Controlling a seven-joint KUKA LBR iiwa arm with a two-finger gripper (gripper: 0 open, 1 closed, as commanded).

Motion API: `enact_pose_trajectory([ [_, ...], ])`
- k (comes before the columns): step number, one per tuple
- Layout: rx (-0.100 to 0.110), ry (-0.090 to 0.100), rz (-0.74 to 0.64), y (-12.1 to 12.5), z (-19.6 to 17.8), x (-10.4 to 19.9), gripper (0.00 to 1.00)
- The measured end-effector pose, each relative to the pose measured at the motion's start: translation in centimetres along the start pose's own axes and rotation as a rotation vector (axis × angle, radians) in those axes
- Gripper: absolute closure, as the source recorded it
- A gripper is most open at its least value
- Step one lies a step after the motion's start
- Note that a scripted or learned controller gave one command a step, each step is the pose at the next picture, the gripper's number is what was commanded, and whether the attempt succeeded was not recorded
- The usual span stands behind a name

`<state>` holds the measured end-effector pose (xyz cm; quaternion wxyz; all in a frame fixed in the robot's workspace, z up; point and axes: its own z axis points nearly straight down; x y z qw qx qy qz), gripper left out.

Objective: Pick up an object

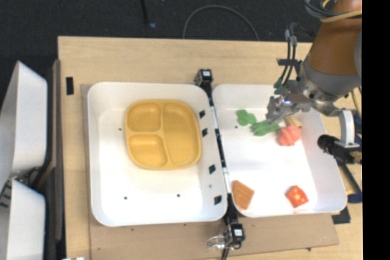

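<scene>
In the right bin (268, 182) lie a green leafy toy (255, 123), a pink-orange toy vegetable (289, 135), an orange waffle-like wedge (242, 194) and a small red block (297, 196). My gripper (279, 111) hangs over the bin's far part, right above the green toy and the pink one. The wrist hides its fingertips, and nothing can be seen held between them.
The left bin (109, 192) holds a yellow divided plate (163, 133). A black clamp (203, 77) sits at the far end of the seam between the bins, another (234, 232) at the near end. The arm's orange band (335, 52) and black fittings (338, 148) crowd the right edge.
</scene>
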<state>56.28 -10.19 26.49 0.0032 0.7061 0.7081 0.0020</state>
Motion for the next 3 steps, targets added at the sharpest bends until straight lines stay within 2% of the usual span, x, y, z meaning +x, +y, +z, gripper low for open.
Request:
enact_pose_trajectory([
  [3,0.006,0.003,-0.005,2.3,1.7,13.7,1.0],
])
